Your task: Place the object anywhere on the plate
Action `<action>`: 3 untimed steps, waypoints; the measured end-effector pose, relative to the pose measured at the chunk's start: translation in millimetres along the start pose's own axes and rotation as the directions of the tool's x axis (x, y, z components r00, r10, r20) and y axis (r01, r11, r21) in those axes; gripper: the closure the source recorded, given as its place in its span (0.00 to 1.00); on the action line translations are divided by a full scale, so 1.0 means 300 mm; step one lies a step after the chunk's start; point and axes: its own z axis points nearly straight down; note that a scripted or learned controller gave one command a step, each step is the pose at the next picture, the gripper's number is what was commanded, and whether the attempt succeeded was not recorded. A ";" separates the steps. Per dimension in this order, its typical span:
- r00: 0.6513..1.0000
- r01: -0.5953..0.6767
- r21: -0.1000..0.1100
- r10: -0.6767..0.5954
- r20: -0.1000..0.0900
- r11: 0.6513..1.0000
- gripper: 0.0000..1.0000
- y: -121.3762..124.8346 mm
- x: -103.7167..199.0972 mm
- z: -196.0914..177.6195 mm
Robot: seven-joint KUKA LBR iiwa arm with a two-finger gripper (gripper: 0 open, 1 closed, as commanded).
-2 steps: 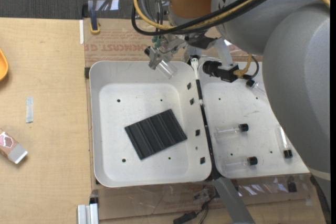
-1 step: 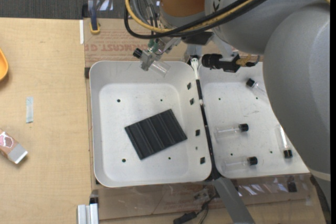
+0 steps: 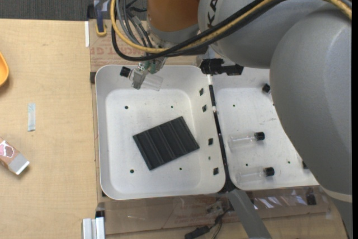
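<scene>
A black ridged plate [image 3: 166,142] lies flat and skewed in the middle of the left bin [image 3: 102,137]. My gripper [image 3: 144,71] hangs under the orange wrist band at the bin's far left corner, well behind the plate. A small clear vial [image 3: 151,82] with a black cap [image 3: 124,71] shows right at the gripper's tip, lying crosswise over the bin's back wall. The arm's bulk hides how the gripper meets the vial.
The right bin [image 3: 246,103] holds two more clear vials with black caps [image 3: 246,139] [image 3: 259,173]. The grey arm covers the upper right of the view. On the wooden bench to the left lie a grey strip [image 3: 31,117] and a small packet [image 3: 12,157].
</scene>
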 end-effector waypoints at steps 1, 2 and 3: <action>0.967 0.256 -0.001 -0.256 0.001 0.967 1.00 -0.027 0.124 -0.142; 0.775 0.632 -0.001 -0.632 0.001 0.775 1.00 -0.080 0.217 0.003; 0.775 0.632 -0.002 -0.632 0.001 0.775 0.00 -0.080 0.217 0.003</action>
